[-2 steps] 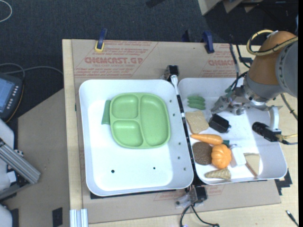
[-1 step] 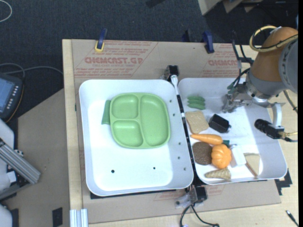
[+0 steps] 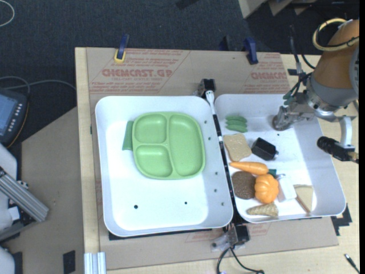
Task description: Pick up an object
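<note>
The right bin (image 3: 319,153) holds several toy foods: a green pea pod (image 3: 236,123), a tan bread slice (image 3: 238,146), a black block (image 3: 264,148), an orange carrot (image 3: 249,167), a brown patty (image 3: 243,184), an orange pumpkin (image 3: 266,188), a cone (image 3: 262,210) and a cheese wedge (image 3: 304,197). My gripper (image 3: 282,120) hangs low over the bin's far right part, right of the pea pod and above the black block. Nothing shows between its fingers.
The left bin (image 3: 114,170) carries a green divided plate (image 3: 169,144). Clamps sit on the board's far edge, yellow (image 3: 120,52) and blue (image 3: 250,51). The arm's orange band (image 3: 336,44) stands at the right. Bare bin floor lies right of the black block.
</note>
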Controlling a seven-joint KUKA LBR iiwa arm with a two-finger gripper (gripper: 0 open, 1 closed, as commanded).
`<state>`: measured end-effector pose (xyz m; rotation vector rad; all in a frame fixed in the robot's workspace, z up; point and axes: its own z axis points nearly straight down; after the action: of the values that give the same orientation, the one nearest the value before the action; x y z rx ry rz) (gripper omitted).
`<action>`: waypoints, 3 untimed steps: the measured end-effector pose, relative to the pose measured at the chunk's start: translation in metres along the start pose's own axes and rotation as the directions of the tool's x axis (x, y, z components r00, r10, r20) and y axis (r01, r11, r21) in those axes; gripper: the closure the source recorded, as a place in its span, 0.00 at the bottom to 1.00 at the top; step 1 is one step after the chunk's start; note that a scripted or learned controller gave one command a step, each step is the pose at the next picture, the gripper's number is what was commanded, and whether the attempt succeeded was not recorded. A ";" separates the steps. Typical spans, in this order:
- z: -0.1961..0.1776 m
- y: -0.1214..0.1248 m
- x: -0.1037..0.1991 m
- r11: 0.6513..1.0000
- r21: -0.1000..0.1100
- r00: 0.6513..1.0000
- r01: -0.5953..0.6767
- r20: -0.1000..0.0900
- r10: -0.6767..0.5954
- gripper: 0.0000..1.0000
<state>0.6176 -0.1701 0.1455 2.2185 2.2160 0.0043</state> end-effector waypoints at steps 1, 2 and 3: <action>-0.048 -0.006 0.003 1.000 0.000 1.000 0.002 0.000 -0.002 1.00; -0.082 -0.004 0.003 1.000 0.000 1.000 0.002 0.000 -0.002 1.00; -0.080 -0.023 0.064 1.000 0.008 1.000 0.007 -0.006 -0.007 1.00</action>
<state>0.5943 -0.1060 0.2254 2.2178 2.2306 0.0012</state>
